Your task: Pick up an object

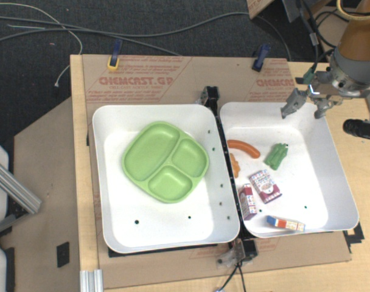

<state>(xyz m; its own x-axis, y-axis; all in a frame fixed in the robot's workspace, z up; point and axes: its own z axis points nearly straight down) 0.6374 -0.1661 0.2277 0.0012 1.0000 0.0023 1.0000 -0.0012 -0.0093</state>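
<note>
Cardboard sheet [173, 72] under 2 bins — clamps [114, 55], loose cables [142, 30] behind.

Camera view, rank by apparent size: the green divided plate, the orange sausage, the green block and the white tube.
1. green divided plate
2. orange sausage and white tube, too alike to rank
3. green block, slightly smaller

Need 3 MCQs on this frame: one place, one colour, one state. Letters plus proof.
1. The green three-compartment plastic plate lies in:
A. the left white bin
B. the right white bin
C. the cardboard

2. The sausage-shaped toy is:
A. blue
B. orange
C. white

3. The end effector is:
A. shut on the plate
B. down among the items
C. open, above the right bin's far edge

Key:
1 A, it sits mid left white bin.
2 B, orange against the right white bin.
3 C, fingers spread with nothing between them.
</note>
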